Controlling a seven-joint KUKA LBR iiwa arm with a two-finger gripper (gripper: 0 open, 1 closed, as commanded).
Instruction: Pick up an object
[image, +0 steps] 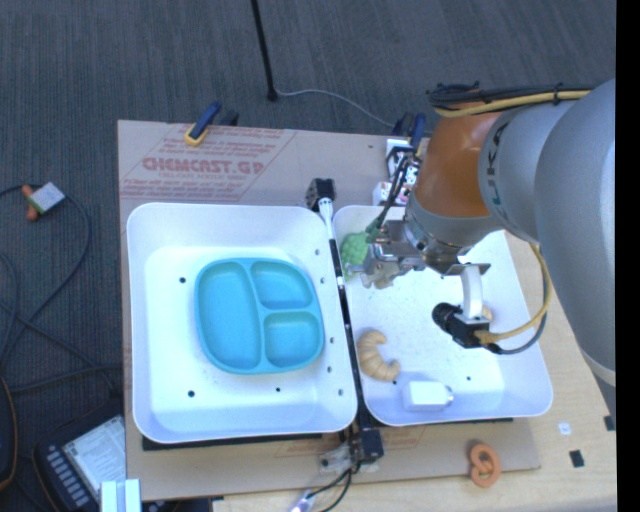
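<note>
Jaws (383, 262) hover beside green object (354, 248), its orientation unclear.

I am looking at a robotics lab: cables (40, 300) trail over grey carpet (60, 80) beside the cardboard-topped bench (230, 160).

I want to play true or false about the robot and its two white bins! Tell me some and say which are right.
1. The blue plate lies in the left bin. True.
2. The croissant sits on the blue plate. False: it lies in the right bin.
3. A white block lies near the croissant. True.
4. The green thing is beside the gripper. True.
5. The plate has one compartment. False: three.
</note>
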